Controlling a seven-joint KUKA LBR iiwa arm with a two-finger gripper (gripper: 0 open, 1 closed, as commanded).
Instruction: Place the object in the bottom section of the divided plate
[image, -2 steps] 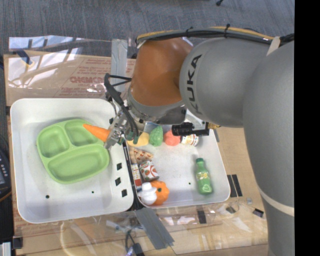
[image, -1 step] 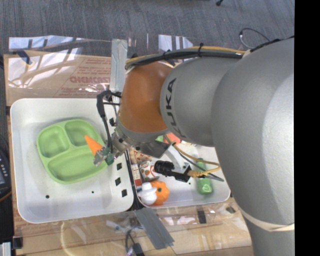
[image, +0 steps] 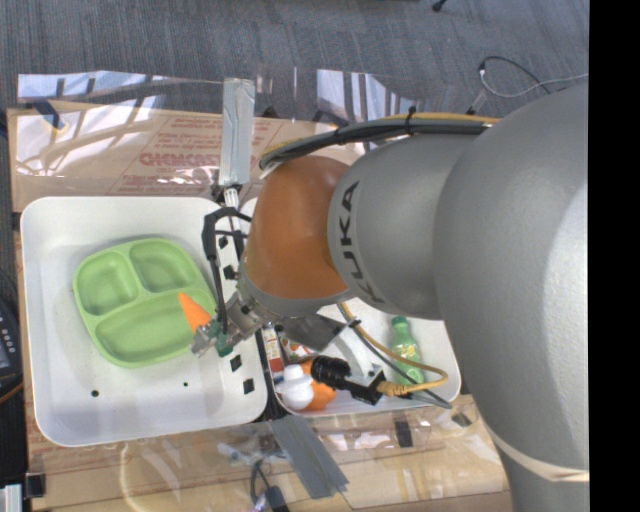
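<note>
A green divided plate lies in the left white bin, with two small sections at the far side and one large section at the near side. An orange carrot-shaped object hangs over the plate's right rim, beside the large near section. My gripper reaches in from the right and is shut on the carrot's lower end. The carrot's tip points up and to the left. The grey and orange arm hides most of the right bin.
In the right bin, a white and orange toy lies near the front and a green bottle-like item sits farther right. Cardboard and tape cover the bench behind the bins.
</note>
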